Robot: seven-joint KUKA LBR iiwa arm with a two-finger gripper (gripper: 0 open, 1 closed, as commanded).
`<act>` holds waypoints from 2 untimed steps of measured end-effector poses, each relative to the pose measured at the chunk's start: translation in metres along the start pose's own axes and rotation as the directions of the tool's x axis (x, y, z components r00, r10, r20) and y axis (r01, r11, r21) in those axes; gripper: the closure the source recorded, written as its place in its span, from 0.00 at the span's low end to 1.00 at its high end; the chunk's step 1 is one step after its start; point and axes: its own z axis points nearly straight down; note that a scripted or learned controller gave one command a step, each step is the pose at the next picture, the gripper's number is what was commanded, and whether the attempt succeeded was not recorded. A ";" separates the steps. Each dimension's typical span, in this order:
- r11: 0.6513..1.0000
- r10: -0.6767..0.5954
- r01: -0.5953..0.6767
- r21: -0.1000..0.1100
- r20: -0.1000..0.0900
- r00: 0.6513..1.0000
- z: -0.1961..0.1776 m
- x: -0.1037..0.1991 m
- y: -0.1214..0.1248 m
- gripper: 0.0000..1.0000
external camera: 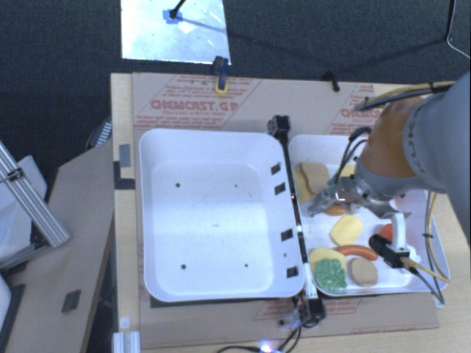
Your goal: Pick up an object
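- Two shallow white bins sit side by side on a brown cardboard-covered bench [243, 98]; dark carpet lies beyond it, with a shiny metal plate [173, 20] at the top.
- Left bin [213, 212]: bare white floor.
- Right bin [419, 282]: play food crowded together.
- Orange-red sausage [356, 251]: lies flat near the bin's lower end, long axis running left to right.
- Around it: a yellow piece [346, 229] just above, a green piece [330, 274] and a tan round piece [363, 271] just below, and a tan slice [315, 175] farther up.
- Gripper [324, 201]: low over the upper half of the bin, beside something small and orange; whether the fingers are apart or together cannot be told, as the wrist blurs them.
- Grey arm [434, 142]: covers the bin's upper right part.
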 end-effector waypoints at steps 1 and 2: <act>1.000 -0.006 0.006 -0.010 0.002 1.000 -0.002 0.002 0.065 0.00; 1.000 -0.007 0.007 -0.009 0.002 1.000 -0.012 0.002 0.063 1.00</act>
